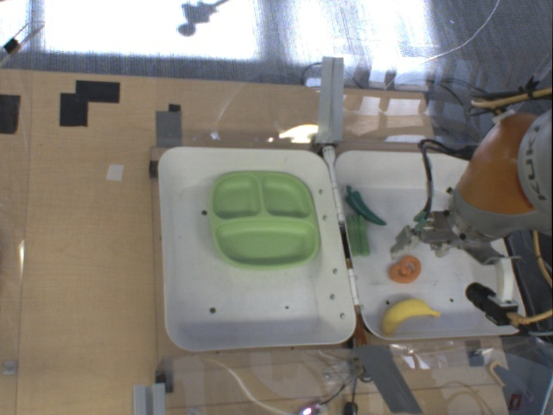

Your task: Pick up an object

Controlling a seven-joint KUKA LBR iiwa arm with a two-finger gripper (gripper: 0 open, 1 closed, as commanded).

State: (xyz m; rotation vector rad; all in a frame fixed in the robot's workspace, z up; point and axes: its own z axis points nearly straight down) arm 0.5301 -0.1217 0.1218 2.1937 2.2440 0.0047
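In the right bin (pixel 389 167) lie a yellow banana (pixel 408 314) near the front wall, a small orange round piece (pixel 405 270) in the middle, and a green pepper-like piece (pixel 361 206) beside a green block (pixel 357 235) along the left wall. My gripper (pixel 412 237) hangs over the right bin, just above and behind the orange piece, with the grey arm and its orange band (pixel 501 171) reaching in from the right. Nothing shows between the fingers.
The left bin (pixel 181 258) holds a green divided plate (pixel 263 218). A low divider (pixel 339 232) separates the two bins. A black cable (pixel 427 180) loops down to the wrist. The wooden bench (pixel 78 249) spreads to the left.
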